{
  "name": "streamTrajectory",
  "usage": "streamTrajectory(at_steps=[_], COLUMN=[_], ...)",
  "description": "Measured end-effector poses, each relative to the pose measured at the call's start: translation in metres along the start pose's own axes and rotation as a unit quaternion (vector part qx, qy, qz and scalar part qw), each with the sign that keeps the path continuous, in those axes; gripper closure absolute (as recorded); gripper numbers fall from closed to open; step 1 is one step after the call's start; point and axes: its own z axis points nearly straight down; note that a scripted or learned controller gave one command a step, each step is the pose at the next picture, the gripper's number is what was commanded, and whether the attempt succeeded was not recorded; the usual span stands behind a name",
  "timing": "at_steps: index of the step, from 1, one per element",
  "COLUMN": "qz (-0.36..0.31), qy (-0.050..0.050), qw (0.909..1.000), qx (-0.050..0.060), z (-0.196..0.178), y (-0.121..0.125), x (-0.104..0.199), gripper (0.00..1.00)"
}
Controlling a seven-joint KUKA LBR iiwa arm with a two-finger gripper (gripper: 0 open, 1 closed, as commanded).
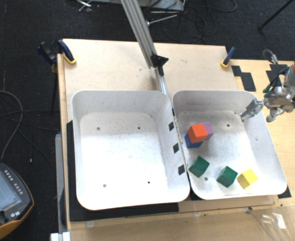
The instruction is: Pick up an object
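Several small blocks lie in the right bin (268,139). An orange block (198,131) sits against a blue block (191,141) and a purple block (208,130) near the bin's left wall. Two green cubes (199,166) (227,176) and a yellow cube (247,178) lie along the front. My gripper (262,113) hangs over the bin's back right rim, well right of the orange block. Its fingers stand apart, open, with nothing between them.
The left bin (87,134) stands beside the right one on the wooden bench (117,64). A slanted metal pole (139,26) comes down to the bins' shared back edge. Clamps sit at the bench's back corners (67,51) (227,57).
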Motion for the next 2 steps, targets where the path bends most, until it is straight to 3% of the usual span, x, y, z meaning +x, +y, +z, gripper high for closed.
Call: streamTrajectory(at_steps=[1,2], qz=[-0.001,-0.003], qy=[0.002,0.001], qw=[1.0,1.0], qx=[0.002,-0.003], z=[0.112,0.123], y=[0.029,0.078], x=[0.053,0.11], gripper=[0.0,0.0])
